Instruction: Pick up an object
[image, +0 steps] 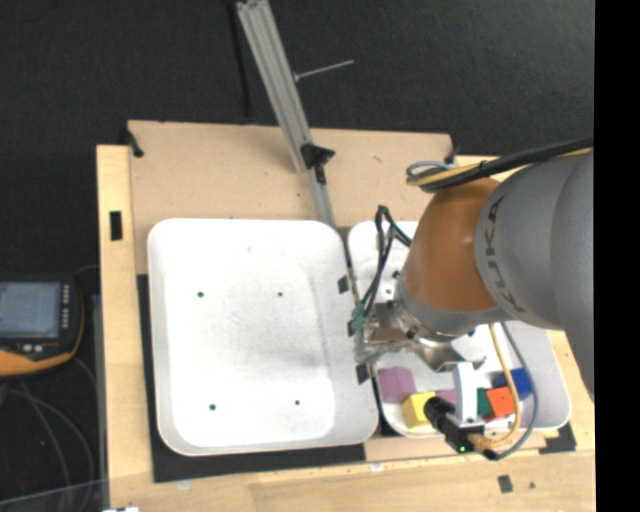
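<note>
Objects lie clustered at the lower right of the frame in the right bin (556, 398): a purple block (397, 381), a yellow piece (415, 409), and small green (487, 401), orange (500, 399) and blue (519, 381) blocks. The arm (500, 250) (grey, orange-banded) hangs over that bin, its gripper (375, 335) just above the purple block; whether it grips cannot be told. The left bin (250, 330) fills mid-frame.

Arm (500, 250) above right bin (560, 400), over small colored blocks (497, 400).
</note>
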